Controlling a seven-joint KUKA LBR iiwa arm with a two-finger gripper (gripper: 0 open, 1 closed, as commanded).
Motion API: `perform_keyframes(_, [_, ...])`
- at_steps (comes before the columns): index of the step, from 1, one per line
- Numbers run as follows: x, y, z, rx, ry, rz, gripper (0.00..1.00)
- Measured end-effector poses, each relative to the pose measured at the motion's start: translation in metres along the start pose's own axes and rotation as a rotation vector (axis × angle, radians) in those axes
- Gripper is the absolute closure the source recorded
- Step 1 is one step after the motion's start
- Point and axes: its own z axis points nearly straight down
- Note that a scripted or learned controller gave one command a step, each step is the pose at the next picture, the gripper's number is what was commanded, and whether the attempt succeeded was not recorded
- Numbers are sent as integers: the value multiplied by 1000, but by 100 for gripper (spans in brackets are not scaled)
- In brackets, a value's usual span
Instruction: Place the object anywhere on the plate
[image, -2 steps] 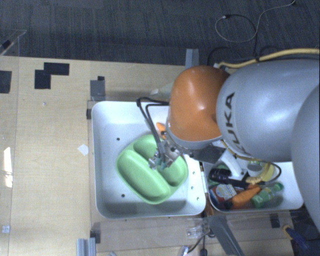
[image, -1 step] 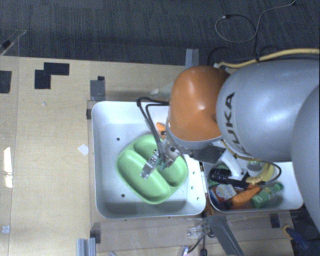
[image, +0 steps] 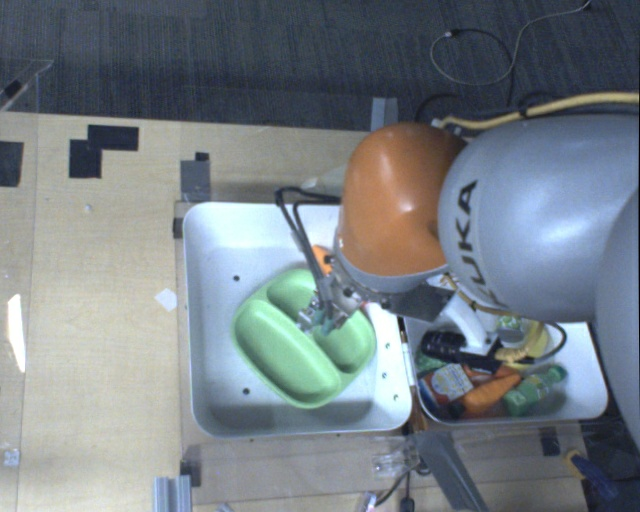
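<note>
Your KUKA arm (image: 520, 200), grey w/ an orange band (image: 395, 200), reaches in from the right and hangs low over the left bin (image: 215, 300). The gripper (image: 322, 318) sits at the middle of the green plate (image: 290, 350), a divided dish w/ three wells, right about where the dividers meet. You can't tell from this angle whether the gripper is released or clenched: the tip is small, dark and partly masked by the wrist. Nothing can be made out in its grasp.

A sliver of something orange (image: 320, 257) peeks out just beside the wrist, near the plate's upper edge; too hidden to say what it is, or whether it touches the plate. So the task object can't be pinned down w/ certainty here.

Black cables (image: 297, 225) run from the wrist area down toward the gripper. The right bin (image: 590, 395), largely under the arm, holds a jumble of items, incl. a carrot-like orange piece (image: 490, 390) and a green item (image: 530, 393). Both bins rest on a light wooden bench (image: 90, 330).
</note>
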Motion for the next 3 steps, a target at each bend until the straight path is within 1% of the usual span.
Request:
perform_keyframes(1, [0,0,0,0,0,0,0])
perform_keyframes(2, [-1,1,-11,-5,-2,-3,100])
perform_keyframes(3, [-1,1,-11,-5,-2,-3,0])
